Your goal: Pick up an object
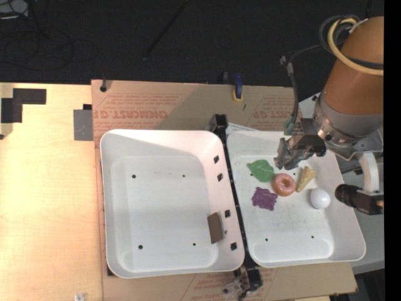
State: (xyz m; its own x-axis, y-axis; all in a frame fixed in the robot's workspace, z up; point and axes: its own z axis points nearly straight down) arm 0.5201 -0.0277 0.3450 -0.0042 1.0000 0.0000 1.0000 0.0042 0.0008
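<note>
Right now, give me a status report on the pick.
End effector low in right bin, above green leaf. Nothing seen held. Donut, purple piece, white ball crowd close.

Light falls unevenly across the scene. The pale wooden table [44, 187] at the left glows warm and bright, and the upper part of the left shallow white plastic bin [160, 152] is nearly washed out, while a soft grey shadow covers its lower floor. The right shallow white plastic bin [313, 243] is evenly lit. The background beyond the brown cardboard sheet [188, 105] is almost black. Focus is slightly soft throughout, with small details grainy.
</note>
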